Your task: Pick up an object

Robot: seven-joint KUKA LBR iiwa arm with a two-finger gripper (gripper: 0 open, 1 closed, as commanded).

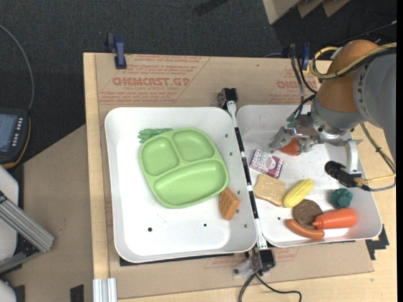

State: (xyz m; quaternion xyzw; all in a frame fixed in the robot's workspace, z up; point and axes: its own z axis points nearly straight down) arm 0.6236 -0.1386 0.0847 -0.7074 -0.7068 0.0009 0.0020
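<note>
My gripper (291,141) hangs low over the back of the right bin (371,222), its fingers open. A small red-orange piece (289,148) lies between the fingertips on the bin floor. In front of it lie a pink packet (266,162), a slice of toast (271,190), a yellow corn cob (298,192), a brown round piece (306,211), an orange carrot (335,218), a sausage (305,229) and a teal piece (342,197).
The left bin (126,231) holds a green divided plate (182,165), a green leafy piece (151,133) at its back left corner and an orange-brown block (229,203) near the divider. A black connector with a cable (339,172) hangs right of the gripper.
</note>
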